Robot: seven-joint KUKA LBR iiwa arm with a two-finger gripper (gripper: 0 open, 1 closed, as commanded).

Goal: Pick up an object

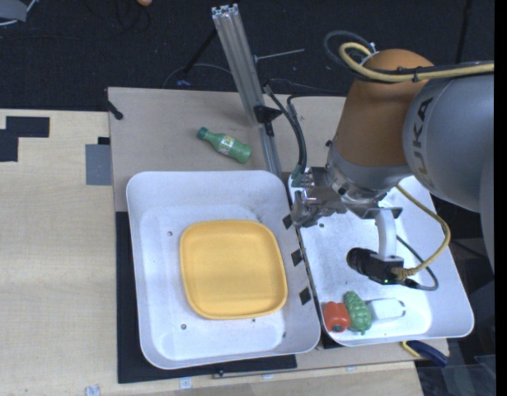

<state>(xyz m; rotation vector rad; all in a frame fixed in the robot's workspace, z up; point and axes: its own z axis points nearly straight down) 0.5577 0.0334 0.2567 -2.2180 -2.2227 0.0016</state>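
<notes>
The gripper [307, 204] hangs over the far left corner of the right bin [452, 302], just beside the wall between both bins; I cannot tell if it is open or closed, or if it holds something. A red toy [335, 317], a green toy [359, 312] and a white piece [387, 309] lie together in the near left part of this bin. A yellow plate [233, 268] lies in the left bin [143, 221]. A green bottle [224, 144] lies on the bench behind it.

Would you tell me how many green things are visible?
2: a bottle on the bench beyond the left bin, a toy in the right bin. The arm may hide more.
</notes>
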